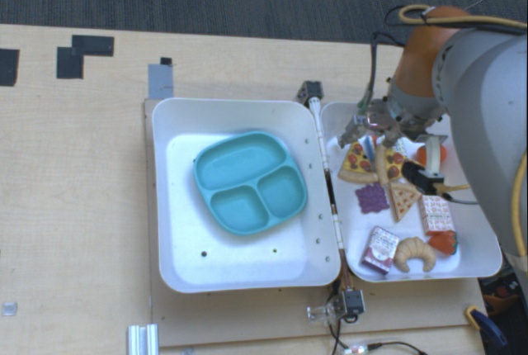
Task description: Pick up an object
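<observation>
Currently the gripper (381, 133) hangs low over the far end of the right bin (487, 262), above a pizza slice (358, 164); whether the jaws are spread or pressed together cannot be told from this slant, and nothing is visibly held. Likely target: the pizza slice, lying flat near the bin's left wall. Judged a light, rigid plastic toy, smooth and thin, so a pinch across its narrow width or at the crust edge seems best; a flat face offers little purchase. Crowding is the problem: a second triangular slice (403, 198) lies just beside it, a purple piece (373, 198) nearby, then a small printed box (436, 214), a croissant (416, 253) and a wrapped packet (379, 248) toward the near end. The left bin (165, 205) carries a teal divided plate (250, 182), well apart. Both bins sit on the pale surface (74, 205).
</observation>
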Action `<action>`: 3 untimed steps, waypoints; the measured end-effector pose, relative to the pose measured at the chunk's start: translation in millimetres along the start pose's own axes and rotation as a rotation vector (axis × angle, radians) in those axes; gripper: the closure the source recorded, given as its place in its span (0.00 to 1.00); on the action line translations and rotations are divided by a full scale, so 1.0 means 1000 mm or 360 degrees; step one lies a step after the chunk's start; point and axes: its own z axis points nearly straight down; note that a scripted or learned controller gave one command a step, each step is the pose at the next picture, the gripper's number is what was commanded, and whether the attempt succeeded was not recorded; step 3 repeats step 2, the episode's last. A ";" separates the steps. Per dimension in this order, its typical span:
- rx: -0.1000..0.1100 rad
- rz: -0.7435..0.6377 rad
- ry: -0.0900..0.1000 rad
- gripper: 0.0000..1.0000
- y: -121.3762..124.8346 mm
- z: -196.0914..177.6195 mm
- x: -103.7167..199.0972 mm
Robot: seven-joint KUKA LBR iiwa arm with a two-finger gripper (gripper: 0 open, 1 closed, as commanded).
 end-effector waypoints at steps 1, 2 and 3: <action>-0.0013 -0.0010 -0.0007 1.00 0.002 -0.013 0.000; -0.0011 -0.0010 -0.0006 0.00 0.002 -0.012 0.000; -0.0011 -0.0010 -0.0006 0.00 0.002 -0.012 0.000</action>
